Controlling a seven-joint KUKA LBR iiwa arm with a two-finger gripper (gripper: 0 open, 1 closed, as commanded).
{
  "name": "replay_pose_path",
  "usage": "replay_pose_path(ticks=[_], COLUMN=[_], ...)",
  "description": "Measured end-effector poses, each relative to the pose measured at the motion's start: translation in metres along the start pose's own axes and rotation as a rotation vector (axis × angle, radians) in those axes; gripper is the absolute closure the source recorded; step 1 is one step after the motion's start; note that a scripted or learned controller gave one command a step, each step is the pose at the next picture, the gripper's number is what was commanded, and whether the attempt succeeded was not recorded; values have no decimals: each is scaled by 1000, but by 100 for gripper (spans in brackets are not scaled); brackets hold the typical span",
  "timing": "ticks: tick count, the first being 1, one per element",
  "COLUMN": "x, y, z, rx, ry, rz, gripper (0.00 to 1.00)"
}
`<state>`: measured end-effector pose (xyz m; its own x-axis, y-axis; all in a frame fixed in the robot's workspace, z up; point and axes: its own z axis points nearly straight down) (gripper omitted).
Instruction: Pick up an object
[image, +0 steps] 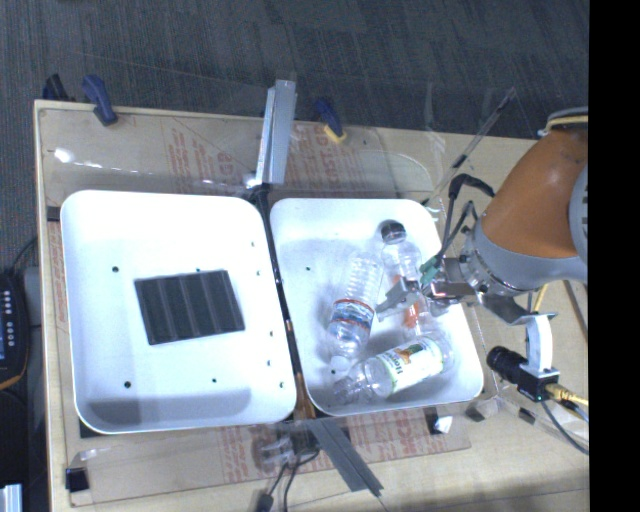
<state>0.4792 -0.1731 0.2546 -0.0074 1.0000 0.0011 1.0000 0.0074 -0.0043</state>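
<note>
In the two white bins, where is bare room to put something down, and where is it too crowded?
The left bin has bare floor all around the dark ribbed panel, widest along its near and far walls. The right bin is free only in its far-left corner. Its middle and near side are crowded with clear plastic bottles, and the pincer sits among them.

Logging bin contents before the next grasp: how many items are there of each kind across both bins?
Clear plastic bottles: 3, right bin: one with a dark cap, one with a blue label, one with a green label.
Dark ribbed panel: 1, left bin.
Total: 4
</note>
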Motion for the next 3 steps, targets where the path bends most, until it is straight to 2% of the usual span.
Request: replay_pose_path(ticks=[1,2,3], x=[45,43,33], y=[-1,29,92], z=[159,163,165], rx=[-2,-4,34], ry=[0,-1,13], rz=[-125,-228,-287], gripper=[0,0,0])
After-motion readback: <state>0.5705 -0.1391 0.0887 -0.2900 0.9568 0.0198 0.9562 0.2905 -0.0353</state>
